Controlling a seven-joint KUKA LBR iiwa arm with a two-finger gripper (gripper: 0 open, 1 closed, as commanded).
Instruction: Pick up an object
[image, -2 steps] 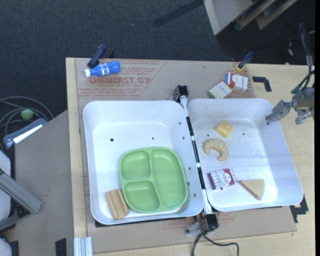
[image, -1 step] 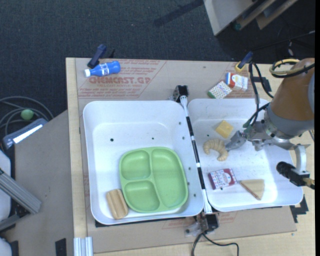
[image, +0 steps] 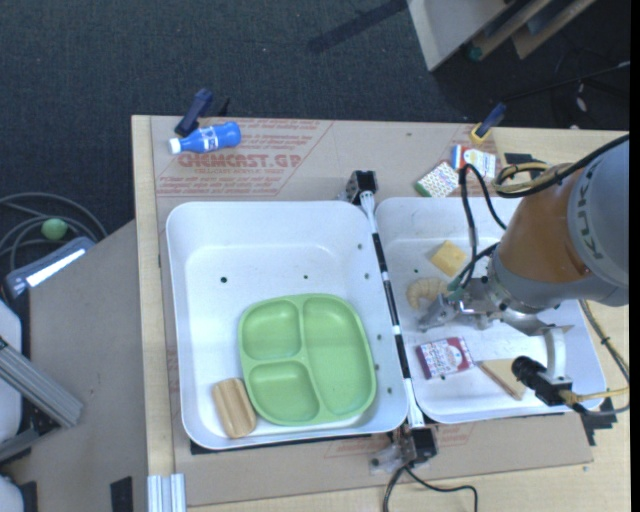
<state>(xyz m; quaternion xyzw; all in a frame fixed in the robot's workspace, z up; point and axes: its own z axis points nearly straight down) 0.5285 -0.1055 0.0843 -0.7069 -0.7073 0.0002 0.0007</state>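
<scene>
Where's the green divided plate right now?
The green divided plate lies in the left bin, toward its front, with a small wooden block touching its front-left edge.

The big arm (image: 560, 245) runs off the right edge and covers part of the right bin (image: 440, 400); the gripper's (image: 445, 308) fingers are too blurry to make out
</scene>
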